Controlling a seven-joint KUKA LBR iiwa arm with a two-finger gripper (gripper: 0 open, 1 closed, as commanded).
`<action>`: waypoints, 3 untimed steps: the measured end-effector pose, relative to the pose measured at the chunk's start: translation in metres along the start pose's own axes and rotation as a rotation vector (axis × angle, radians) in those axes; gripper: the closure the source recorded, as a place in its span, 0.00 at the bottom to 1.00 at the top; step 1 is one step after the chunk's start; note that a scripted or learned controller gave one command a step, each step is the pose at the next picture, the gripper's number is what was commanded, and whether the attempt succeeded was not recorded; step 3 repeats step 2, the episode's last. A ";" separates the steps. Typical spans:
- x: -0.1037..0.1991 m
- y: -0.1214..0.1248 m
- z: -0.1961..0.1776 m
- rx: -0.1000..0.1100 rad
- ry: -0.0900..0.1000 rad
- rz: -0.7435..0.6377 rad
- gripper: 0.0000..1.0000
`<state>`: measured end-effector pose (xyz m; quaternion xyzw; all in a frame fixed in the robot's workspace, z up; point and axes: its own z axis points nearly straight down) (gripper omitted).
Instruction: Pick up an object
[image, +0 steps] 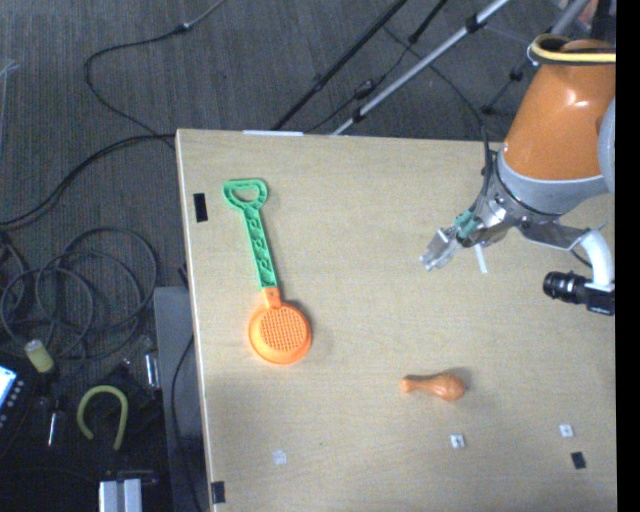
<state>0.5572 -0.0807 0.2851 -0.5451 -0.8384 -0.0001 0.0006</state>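
Note:
A toy sieve with a green handle (258, 240) and a round orange mesh head (280, 333) lies on the left part of the tan bench top (380, 190). A small orange drumstick-shaped toy (437, 385) lies lower, right of the middle. My gripper (456, 260) hangs at the right, above and slightly right of the drumstick toy and far from the sieve. Its fingers look spread, with nothing between them. The orange band of the arm (560, 110) rises behind it.
Small dark and white markers (457, 440) dot the bench's lower right, and a black tab (200, 207) sits at its left edge. Cables (80, 290) and a metal stand lie on the dark floor left of and behind the bench.

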 end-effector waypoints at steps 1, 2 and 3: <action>-0.032 0.024 0.060 0.002 0.001 0.262 1.00; -0.009 -0.022 0.002 0.002 -0.002 0.527 1.00; -0.009 -0.022 0.002 0.002 -0.002 0.527 1.00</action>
